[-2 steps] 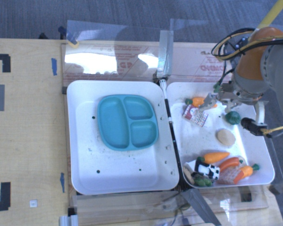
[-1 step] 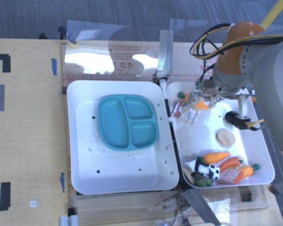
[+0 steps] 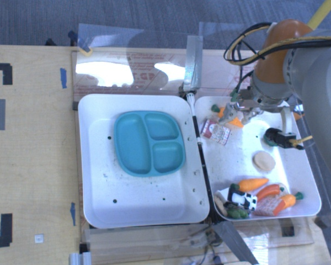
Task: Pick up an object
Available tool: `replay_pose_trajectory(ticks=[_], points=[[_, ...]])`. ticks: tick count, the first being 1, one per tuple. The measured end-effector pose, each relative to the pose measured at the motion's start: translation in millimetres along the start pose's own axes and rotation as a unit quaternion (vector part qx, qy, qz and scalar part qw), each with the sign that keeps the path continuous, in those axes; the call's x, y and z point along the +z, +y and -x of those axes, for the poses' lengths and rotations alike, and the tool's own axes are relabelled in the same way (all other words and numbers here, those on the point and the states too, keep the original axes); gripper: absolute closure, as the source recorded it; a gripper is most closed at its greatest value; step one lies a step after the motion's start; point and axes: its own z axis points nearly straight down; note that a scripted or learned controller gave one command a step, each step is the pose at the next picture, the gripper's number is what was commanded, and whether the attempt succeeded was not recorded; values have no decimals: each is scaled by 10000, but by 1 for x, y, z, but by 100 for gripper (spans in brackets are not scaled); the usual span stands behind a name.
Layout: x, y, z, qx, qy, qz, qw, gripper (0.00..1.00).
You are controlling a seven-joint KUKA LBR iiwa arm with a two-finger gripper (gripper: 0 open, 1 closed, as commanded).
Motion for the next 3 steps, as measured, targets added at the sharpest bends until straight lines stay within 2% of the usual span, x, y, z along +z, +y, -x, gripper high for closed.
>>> replay_pose_trajectory(ticks=[1, 2, 3], points=[[-88, 7, -72, -174, 43, 137, 9997, 100], [-107, -11, -30, -3311, 6, 100, 9436, 100], [-77, -89, -23, -4659, 0, 97, 8848, 100]])
